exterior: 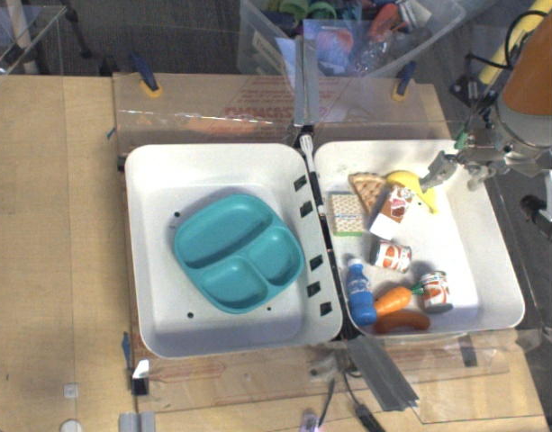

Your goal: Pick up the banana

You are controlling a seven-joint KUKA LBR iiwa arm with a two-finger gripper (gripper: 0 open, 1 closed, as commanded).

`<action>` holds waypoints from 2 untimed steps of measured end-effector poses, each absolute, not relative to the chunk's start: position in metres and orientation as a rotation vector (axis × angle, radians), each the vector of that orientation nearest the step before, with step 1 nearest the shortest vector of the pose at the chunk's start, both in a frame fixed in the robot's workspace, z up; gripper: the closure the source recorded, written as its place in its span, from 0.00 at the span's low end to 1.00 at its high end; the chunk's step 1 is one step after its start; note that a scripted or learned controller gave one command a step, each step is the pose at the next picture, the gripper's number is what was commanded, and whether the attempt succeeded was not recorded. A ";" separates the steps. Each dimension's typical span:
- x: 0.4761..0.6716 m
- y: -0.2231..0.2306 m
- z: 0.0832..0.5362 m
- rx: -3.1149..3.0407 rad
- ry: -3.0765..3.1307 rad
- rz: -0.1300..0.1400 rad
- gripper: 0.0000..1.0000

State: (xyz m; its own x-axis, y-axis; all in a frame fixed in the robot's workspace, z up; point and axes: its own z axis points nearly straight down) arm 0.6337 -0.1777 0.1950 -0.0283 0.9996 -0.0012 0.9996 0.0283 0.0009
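Approach is the step in hand, judging from the camera view: the gripper point(435, 171) hangs over the far right part of the right bin point(501, 268), its tip just beside the banana point(407, 184) and seemingly right at the fruit's right end. Whether the fingers are spread or closed I cannot tell; they are too small and blurred here, and nothing is seen held between them. The banana lies near the far wall of that bin, partly under a small red and white packet point(394, 211) and just beside a waffle-patterned wedge point(369, 188).

The next move, as I judge it, calls for lining the tool up across the banana's narrow body, coming down on its exposed yellow part, and keeping clear of the packet that overlaps it.

Counted: two white bins, the left bin point(149, 268) bearing one teal divided plate point(237, 251). In the right bin: one banana, one wedge, one packet, one green-edged card point(348, 213), two small red and white cans point(393, 256) point(433, 291), one blue bottle point(359, 293), one carrot point(393, 300), one dark red thing point(403, 322) at the near wall. Beyond the bins on the surface point(50, 241) stands one clear tub point(348, 12) of mixed toys.
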 end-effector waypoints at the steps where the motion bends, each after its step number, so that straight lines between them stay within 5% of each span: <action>1: 0.674 -0.197 0.092 2.183 2.253 0.024 0.00; 2: 0.674 -0.200 0.103 2.174 2.250 0.014 1.00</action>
State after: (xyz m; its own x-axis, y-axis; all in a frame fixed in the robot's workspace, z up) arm 0.6743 -0.1997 0.1031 -0.0345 0.9994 -0.0028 0.9993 0.0345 0.0153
